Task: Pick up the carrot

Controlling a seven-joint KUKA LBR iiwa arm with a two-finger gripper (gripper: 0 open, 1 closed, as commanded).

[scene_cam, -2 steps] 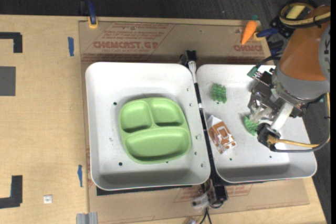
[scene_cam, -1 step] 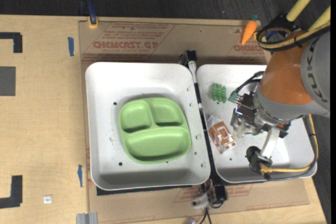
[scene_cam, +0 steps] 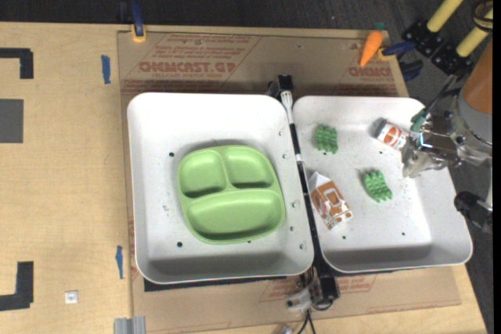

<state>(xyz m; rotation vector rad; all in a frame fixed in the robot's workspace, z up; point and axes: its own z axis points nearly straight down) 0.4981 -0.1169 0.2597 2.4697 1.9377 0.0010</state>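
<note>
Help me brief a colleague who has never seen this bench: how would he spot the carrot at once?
Start at the right bin, then look past its far rim to the cardboard sheet behind both bins. The carrot lies there near the sheet's right far corner. It is small, orange with a green top, and lies outside the bins, unlike the green blocks inside.

The arm (scene_cam: 479, 102) is being chopped off by the right edge, so most of it's lost. The tool's (scene_cam: 412, 165) fingers are being blurred too much to read. Print on the small packet (scene_cam: 330, 202) is being left illegible.
</note>
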